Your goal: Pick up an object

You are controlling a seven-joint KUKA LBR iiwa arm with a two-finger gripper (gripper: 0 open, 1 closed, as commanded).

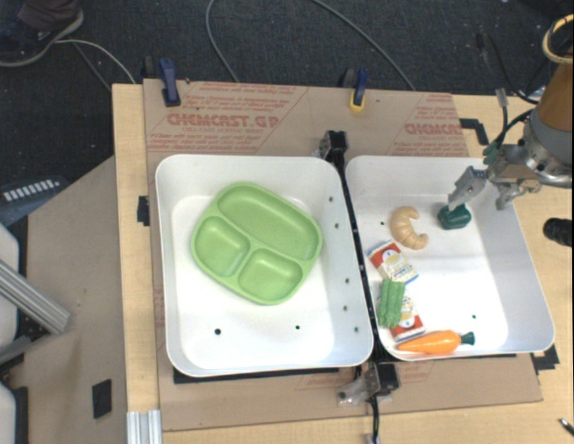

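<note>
My gripper (484,192) hangs over the back right part of the right bin (508,276), open, with nothing between its fingers. A small dark green object (456,216) lies on the bin floor just below the left finger (466,189). To its left lies a tan croissant (409,227). Nearer the front left of this bin are a red and white packet (393,264), a green bean-like piece (392,302) and an orange carrot (433,342) with a green tip.
The left bin (176,322) holds a light green divided plate (256,242). A black clamp (335,145) sits where the bins meet at the back. Cardboard (268,109) covers the bench behind the bins. The right bin's middle and right side are bare.
</note>
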